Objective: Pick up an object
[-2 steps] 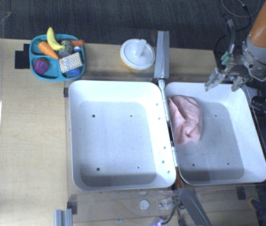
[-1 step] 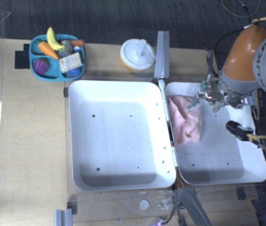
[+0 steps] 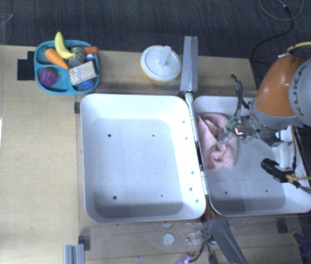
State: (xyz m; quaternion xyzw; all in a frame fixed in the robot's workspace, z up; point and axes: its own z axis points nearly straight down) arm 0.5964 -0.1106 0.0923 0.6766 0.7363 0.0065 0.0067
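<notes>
The jaws (image 3: 227,138) sit low in the right bin (image 3: 265,202), down on the pink cloth (image 3: 217,142); whether they are open, closed or pinching the cloth cannot be told from this angle. The cloth lies bunched against the right bin's left wall, toward its far corner. The arm (image 3: 287,95), grey with an orange band, reaches in over the bin's right side. The left bin (image 3: 138,158) lies just beside it, their walls touching. Along the desk's (image 3: 28,164) far edge stand a white lidded cup (image 3: 161,64) and, toward the far left corner, a blue tray (image 3: 66,66) of toy food
</notes>
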